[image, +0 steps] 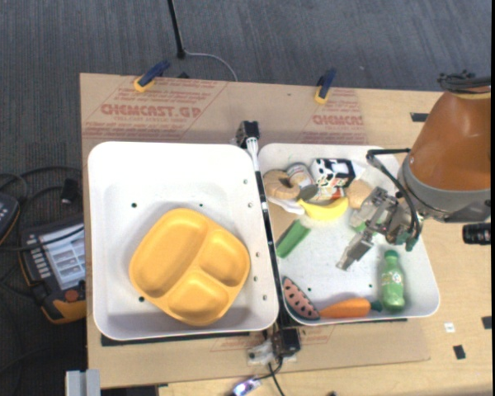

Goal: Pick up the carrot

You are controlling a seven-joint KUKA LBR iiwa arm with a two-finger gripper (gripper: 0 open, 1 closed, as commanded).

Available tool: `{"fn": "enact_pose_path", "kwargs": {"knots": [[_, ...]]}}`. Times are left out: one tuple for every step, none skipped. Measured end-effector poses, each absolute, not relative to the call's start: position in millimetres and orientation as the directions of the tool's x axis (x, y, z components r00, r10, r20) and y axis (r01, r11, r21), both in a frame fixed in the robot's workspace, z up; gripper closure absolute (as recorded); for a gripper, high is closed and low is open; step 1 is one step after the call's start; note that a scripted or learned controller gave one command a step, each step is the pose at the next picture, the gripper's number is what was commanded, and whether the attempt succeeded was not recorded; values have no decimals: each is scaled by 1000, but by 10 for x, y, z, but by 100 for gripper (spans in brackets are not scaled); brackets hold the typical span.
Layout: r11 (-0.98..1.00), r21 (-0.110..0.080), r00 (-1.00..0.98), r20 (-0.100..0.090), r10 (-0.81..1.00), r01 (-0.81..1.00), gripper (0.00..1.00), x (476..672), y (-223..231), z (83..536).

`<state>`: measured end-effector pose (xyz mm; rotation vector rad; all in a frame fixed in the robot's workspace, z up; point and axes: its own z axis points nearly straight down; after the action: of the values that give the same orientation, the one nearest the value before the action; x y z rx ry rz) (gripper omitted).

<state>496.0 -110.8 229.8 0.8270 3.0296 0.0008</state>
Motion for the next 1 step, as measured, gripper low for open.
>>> {"fn": "enact_pose_path", "kwargs": {"knots": [[991,1,-991,0,135,135,0,4839,-1283,1776]]}}
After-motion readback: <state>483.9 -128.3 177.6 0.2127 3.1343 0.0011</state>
